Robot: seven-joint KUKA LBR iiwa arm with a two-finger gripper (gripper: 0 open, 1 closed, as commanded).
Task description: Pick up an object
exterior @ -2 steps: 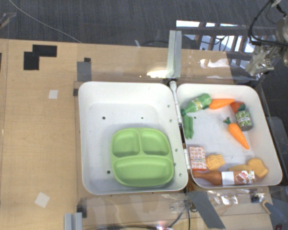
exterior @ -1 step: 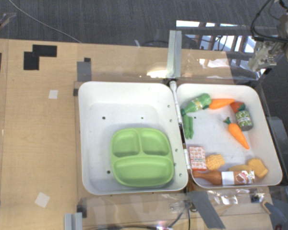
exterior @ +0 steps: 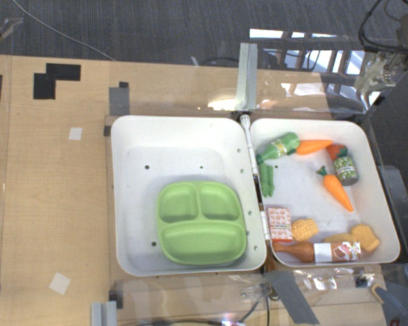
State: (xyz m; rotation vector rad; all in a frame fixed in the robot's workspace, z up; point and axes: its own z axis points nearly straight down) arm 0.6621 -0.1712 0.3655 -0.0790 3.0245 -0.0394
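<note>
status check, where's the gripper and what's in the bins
Gripper up at far right corner, above and outside the right bin, nothing between its fingers. Toy food in right bin untouched; green tray in left bin. Nothing in the way.

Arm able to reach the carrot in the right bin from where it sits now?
Probably yes. The carrot lies alone on open bin floor, with only a small green bottle close by at its leafy end. Nothing covers it from above, and the arm sits just beyond the bin's far right corner.
</note>
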